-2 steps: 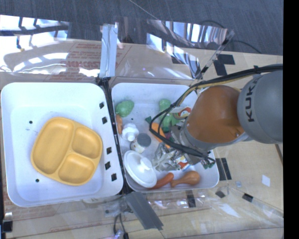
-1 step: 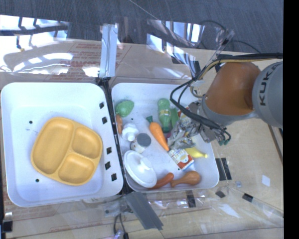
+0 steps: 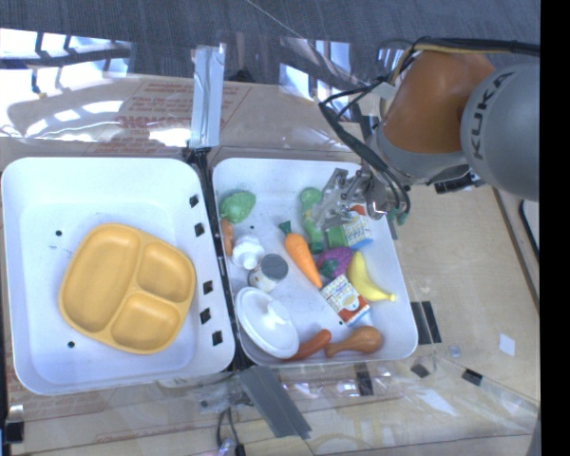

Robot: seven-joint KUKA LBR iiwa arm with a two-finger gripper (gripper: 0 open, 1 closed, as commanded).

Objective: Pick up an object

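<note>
1. The arm (image 3: 475,112) reaches in from the right, over the upper right corner of the right bin (image 3: 266,174). Risk: a steep descent here could drive the wrist or the loose cables against the bin's wall and shift the bin on the counter (image 3: 456,283).
2. The left bin (image 3: 38,198) holds 1 yellow divided tray (image 3: 125,288). It lies well apart from the arm and poses no hazard.
3. The right bin holds every candidate object in 1 tight cluster. Risk: any closing motion may catch 2 objects, or push 1 against its neighbour.
4. The gripper (image 3: 340,205) hangs low over the green toy (image 3: 311,200) and the small carton (image 3: 359,230). Whether its fingers are spread or closed cannot be told; nothing is visibly clamped between them.
5. The carrot (image 3: 302,257), purple toy (image 3: 337,257) and banana (image 3: 366,279) lie just below the gripper, near or touching one another. Risk: rounded plastic may squirt sideways under pressure.
6. The flat juice box (image 3: 342,297) lies beside the banana. Risk: a flat object offers little edge to grip.
</note>
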